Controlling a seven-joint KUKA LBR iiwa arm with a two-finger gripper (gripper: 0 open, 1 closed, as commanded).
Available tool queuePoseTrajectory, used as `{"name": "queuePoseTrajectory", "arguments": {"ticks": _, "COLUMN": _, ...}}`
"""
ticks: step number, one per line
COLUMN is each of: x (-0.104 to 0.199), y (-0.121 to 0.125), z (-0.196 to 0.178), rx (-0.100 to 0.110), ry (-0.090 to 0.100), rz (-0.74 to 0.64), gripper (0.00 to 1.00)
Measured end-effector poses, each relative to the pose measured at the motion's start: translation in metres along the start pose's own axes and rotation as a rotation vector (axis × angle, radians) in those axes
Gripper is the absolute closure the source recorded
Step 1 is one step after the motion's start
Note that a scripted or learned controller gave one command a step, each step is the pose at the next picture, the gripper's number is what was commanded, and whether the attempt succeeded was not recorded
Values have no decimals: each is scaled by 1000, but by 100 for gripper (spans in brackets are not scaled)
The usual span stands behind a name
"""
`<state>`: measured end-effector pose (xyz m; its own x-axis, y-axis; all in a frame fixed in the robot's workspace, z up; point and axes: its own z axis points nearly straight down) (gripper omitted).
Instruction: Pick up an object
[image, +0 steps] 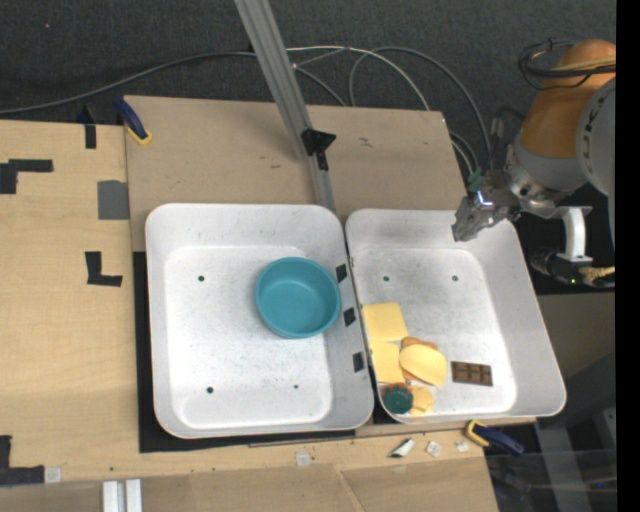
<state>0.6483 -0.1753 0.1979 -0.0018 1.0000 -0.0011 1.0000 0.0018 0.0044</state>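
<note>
Where the bench's near edge meets the right bin (520, 300), a few small scraps lie on the brown board: a white bit (402, 447), two smaller white bits beside it, and a blue and yellow clip (492, 436) just off the bin's near right corner. No writing or brand can be read on any of them.

Inside the right bin the objects crowd the near left corner. A small teal piece (398, 400) sits closest to the near rim, touching a pile of yellow pieces. An orange-edged yellow disc (425, 363) rests on that pile, and a pale yellow square block (384, 323) lies just beyond it, along the bin's left wall. A dark brown bar like chocolate (472, 374) lies apart from them, toward the near right of the bin's floor. None carries a label that shows.

In the left bin (175, 300) a blue bowl (297, 297) stands upright near the right wall, about midway between near and far rims.

Farther back, the gripper (468, 226) hangs over the far right corner of the right bin, well apart from the objects; it is too dark and small to tell whether it is spread or closed, and nothing shows in it. A grey pole (285, 90) slants across the far board, and another blue and yellow clip (133, 120) lies at the board's far left corner.
</note>
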Motion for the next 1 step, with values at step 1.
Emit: {"name": "queuePoseTrajectory", "arguments": {"ticks": 1, "x": 56, "y": -3, "z": -14, "rx": 4, "ry": 3, "rz": -5, "gripper": 100}}
